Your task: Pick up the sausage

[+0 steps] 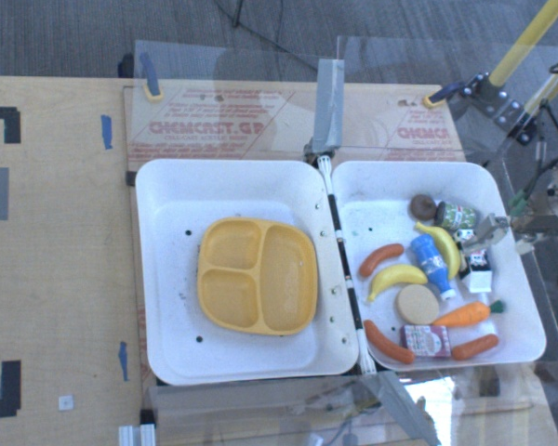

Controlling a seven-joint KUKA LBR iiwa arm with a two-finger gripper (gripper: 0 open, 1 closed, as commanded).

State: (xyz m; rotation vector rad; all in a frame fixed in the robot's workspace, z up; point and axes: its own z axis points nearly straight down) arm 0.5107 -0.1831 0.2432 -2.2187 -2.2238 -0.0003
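Left bin (158, 249), frame centre, held a yellow divided tray (258, 275). Right bin (372, 203) held two bananas (397, 277), carrot (463, 316), blue bottle (431, 263), pink carton (426, 340).

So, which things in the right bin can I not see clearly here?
Camera view:
- Pink carton: print too small to read.
- Sausage in the right bin's near-left corner: one end meets the carton; overlap or mere touch, cannot tell.
- Green can: label too small to read.
- Gripper at that bin's right rim: blurred against clutter; what it touches is unclear.

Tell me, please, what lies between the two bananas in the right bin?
In the camera view, a blue bottle lies between the lower banana and the upper banana, close against both.
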